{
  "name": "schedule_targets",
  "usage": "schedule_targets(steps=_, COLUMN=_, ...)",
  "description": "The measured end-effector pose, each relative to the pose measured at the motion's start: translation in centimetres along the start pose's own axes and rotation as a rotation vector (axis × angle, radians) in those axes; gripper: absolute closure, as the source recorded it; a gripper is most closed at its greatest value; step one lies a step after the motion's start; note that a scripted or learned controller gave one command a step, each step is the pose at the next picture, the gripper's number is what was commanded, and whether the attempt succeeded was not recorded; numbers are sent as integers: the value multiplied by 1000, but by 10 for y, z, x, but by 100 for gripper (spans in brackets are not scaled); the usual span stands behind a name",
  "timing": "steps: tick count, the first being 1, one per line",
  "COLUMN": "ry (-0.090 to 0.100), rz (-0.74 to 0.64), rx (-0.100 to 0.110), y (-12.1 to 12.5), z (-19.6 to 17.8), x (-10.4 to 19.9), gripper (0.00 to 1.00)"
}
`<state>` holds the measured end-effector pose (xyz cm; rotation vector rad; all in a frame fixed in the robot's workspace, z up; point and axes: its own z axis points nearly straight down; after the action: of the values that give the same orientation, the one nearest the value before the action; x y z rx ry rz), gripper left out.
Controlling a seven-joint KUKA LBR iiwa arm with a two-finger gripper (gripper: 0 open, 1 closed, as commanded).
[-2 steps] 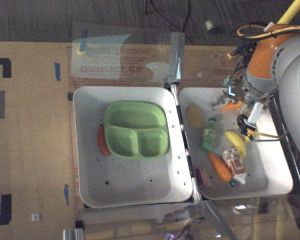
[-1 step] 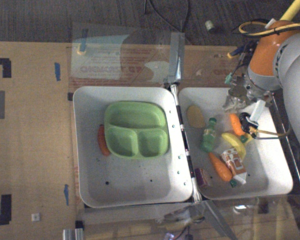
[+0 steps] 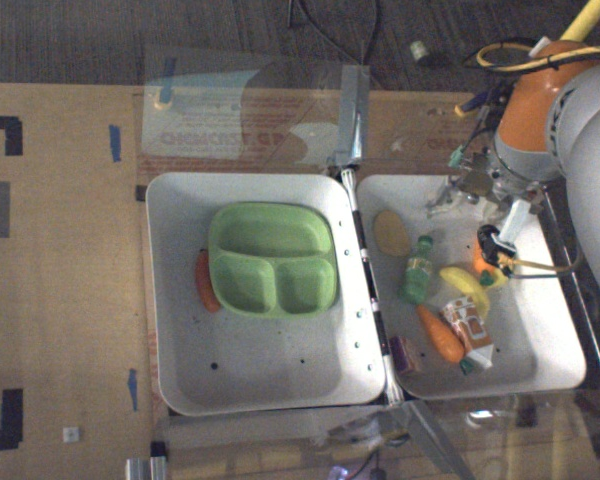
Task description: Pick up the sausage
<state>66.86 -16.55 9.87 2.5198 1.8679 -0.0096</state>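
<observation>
Flat tan cardboard-coloured counter [image 3: 60,298], marked with black corner tape and short blue tape strips [image 3: 114,143]. Directly on it, two shallow white plastic bins side by side, touching: left bin [image 3: 180,368], right bin [image 3: 550,358]. Behind them, a clear plastic sheet [image 3: 240,118].

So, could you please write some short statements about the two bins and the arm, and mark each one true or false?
1. The green plastic divided plate lies in the left white bin. True.
2. The reddish-orange sausage lies in the right white bin. False: it lies in the left bin, at the plate's left edge, partly under it.
3. The small green bottle is in the right bin. True.
4. The yellow banana rests on the plate. False: it is in the right bin.
5. The gripper is over the left bin. False: it is over the right bin's far edge.
</observation>
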Motion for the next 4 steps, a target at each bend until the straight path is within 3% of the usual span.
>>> schedule_targets(steps=1, ry=7, rz=-17, rx=-1, y=-2, z=12, x=6, gripper=0)
schedule_targets(steps=2, ry=6, rz=-493, rx=-8, y=2, z=-30, x=-22, gripper=0)
schedule_targets(steps=3, ry=7, rz=-773, rx=-6, y=-32, z=-84, x=-14, gripper=0)
schedule_targets(steps=4, ry=7, rz=-416, rx=-6, y=-5, z=-36, x=12, gripper=0)
